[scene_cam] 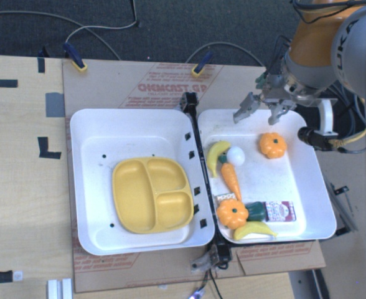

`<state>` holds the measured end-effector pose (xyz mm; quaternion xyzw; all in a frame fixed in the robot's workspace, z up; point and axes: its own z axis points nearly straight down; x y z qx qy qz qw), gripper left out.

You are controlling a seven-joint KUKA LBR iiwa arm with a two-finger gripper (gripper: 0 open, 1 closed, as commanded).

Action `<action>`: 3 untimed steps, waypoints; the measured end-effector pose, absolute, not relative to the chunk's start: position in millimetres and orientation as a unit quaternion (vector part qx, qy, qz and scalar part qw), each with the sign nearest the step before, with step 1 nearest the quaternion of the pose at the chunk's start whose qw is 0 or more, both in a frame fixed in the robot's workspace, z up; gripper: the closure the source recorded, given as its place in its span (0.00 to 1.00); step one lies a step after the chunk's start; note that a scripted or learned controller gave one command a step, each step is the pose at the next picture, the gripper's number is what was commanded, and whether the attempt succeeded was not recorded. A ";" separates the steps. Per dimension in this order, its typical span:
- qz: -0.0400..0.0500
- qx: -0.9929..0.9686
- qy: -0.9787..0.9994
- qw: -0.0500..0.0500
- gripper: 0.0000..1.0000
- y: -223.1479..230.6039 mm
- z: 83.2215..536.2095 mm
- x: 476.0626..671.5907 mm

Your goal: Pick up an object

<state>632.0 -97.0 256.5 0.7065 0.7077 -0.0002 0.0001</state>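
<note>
- Pincer (260, 111) hung over the far end of the right bin (312, 185), fingers (245, 109) spread apart — nothing between them.
- Arm (323, 39) came in from the right, orange band above the wrist, grey body behind it.
- Orange pumpkin (272, 146) sat just below the pincer, slightly to its right, apart from the fingers — nearest thing to grab.
- White ball (235, 155) lay below and a little left of the pincer, touching a yellow banana (216, 156) that curved along the bin's left wall.
- Carrot (231, 179) ran down from the ball, further below the pincer, tip pointing toward the near end.
- Second pumpkin (233, 213) was well below the pincer at the near end, just beside a dark green item (256, 210) and a small carton (279, 211) with a purple-and-white label.
- Another banana (253, 230) lay at the near edge, under the second pumpkin — farthest from the pincer.
- Left bin (89, 167) stood well to the pincer's left, holding a yellow divided plate (152, 194) with three compartments.
- Both bins rested on a cardboard sheet (133, 86) clipped at its far edge; cables trailed behind.
</note>
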 end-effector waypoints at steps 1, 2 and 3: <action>-0.001 0.707 0.707 -0.001 0.00 -102.9 129.5 582.8; 0.000 0.707 0.707 0.001 0.00 -97.5 86.6 577.1; 0.001 0.707 0.707 0.003 1.00 -98.2 97.0 578.2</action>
